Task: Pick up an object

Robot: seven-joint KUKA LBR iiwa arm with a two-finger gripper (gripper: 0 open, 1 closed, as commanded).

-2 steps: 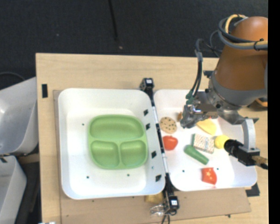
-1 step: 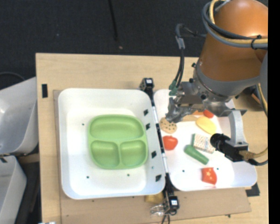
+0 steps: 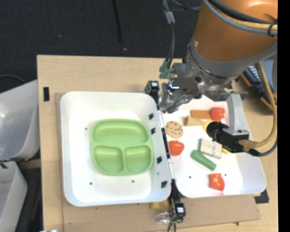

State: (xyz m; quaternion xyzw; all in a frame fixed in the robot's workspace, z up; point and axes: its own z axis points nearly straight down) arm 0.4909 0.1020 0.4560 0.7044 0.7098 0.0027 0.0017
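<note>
Gripper poised over the right bin's far-left corner

Leftmost, a green divided plate (image 3: 122,146) lies in the left bin (image 3: 72,129). Right of it, the right bin (image 3: 246,173) holds a cookie (image 3: 174,128), red pieces, a green stick (image 3: 203,159) and a patterned block (image 3: 211,149). The gripper (image 3: 171,103) hangs at that bin's far-left corner; its opening cannot be told, and nothing visibly sits in it.

No text, label or brand can really be made out anywhere; any markings are too blurred to read.
</note>
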